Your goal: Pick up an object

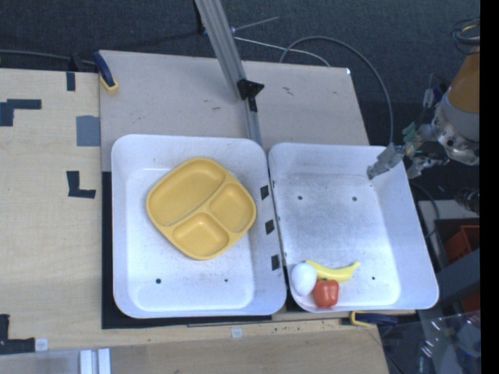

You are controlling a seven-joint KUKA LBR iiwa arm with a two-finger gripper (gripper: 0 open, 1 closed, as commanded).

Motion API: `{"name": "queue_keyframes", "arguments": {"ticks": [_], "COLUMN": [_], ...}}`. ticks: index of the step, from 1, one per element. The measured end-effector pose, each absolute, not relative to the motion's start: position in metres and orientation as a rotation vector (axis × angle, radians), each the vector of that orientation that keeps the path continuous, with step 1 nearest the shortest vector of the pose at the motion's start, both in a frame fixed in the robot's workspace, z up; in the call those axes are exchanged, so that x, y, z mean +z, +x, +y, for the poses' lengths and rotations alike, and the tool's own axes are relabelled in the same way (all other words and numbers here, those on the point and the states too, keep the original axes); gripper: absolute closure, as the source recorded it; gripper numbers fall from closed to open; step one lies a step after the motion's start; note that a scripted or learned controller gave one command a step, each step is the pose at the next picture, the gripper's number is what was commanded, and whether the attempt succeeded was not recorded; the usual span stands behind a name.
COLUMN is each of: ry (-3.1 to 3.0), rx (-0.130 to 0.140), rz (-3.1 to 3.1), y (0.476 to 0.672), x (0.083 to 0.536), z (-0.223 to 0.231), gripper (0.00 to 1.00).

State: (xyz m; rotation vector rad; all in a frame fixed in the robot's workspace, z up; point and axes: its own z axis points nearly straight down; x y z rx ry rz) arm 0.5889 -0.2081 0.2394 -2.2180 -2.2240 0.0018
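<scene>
Camera view: two shallow white bins were seen side by side on the bench (195, 92). In the left bin (129, 209) a yellow divided plate (201, 207) with three compartments was lying flat, near the middle. In the right bin (390, 232) three small items were clustered in the near left corner: a white egg-shaped object (302, 279), a red pepper-like object (327, 292) touching it on the right, and a yellow banana (337, 269) lying across just above both. The gripper (387, 162) was positioned at the far right edge of the right bin, well apart from the cluster, with the orange-banded arm (465, 100) entering from the right. Nothing was seen between the jaws; whether they were spread or pressed together could not be told at this angle. A slanted metal post (222, 33) was noted above the seam between the bins.
</scene>
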Motion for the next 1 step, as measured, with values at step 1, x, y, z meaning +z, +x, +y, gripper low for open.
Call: {"name": "queue_keyframes", "arguments": {"ticks": [1], "ry": [-2.218], "rx": [0.002], "rz": [-2.224], "y": [0.5889], "x": [0.2394], "z": [-0.2081], "gripper": [0.0]}}
